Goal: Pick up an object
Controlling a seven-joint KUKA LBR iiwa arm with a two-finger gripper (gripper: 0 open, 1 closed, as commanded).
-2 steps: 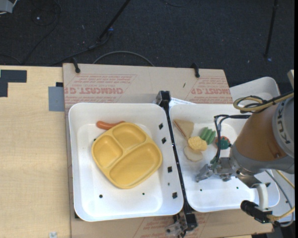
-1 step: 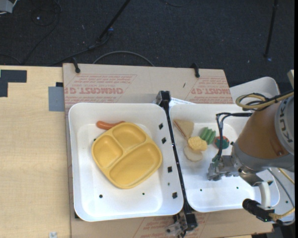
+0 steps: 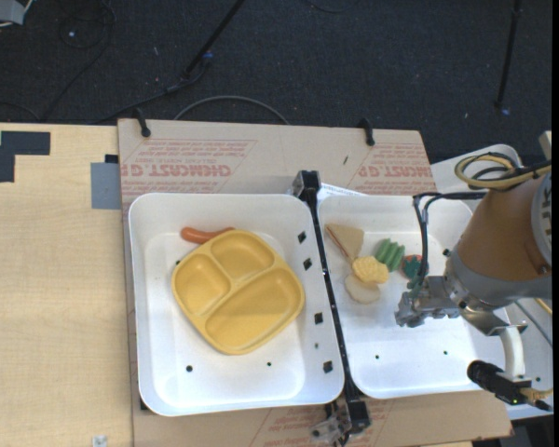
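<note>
The gripper (image 3: 417,307) sits low in the right-hand bin (image 3: 429,380), reaching in from the right under the arm's orange band (image 3: 503,236). It is too small and dark against the bin floor to tell how it stands, and nothing can be made out held in it.

Just to the gripper's left lies a small cluster of play food. Nearest is a pale round piece (image 3: 361,290), with a yellow lumpy piece (image 3: 370,270) resting on its upper edge. Beyond those, further left and up, a tan wedge (image 3: 348,240) points toward the divider between the bins. Directly above the gripper, a green piece (image 3: 388,252) lies beside the yellow one, and a darker green bit (image 3: 411,266) sits very near the gripper, partly hidden by it.

Well to the gripper's left, across the divider, the left-hand bin (image 3: 158,361) holds a yellow divided plate (image 3: 238,290) with three compartments. An orange sausage-shaped piece (image 3: 201,235) pokes out from behind the plate's upper left rim, touching it.

Both bins rest on a cardboard sheet (image 3: 196,161) on the desk (image 3: 47,296).
</note>
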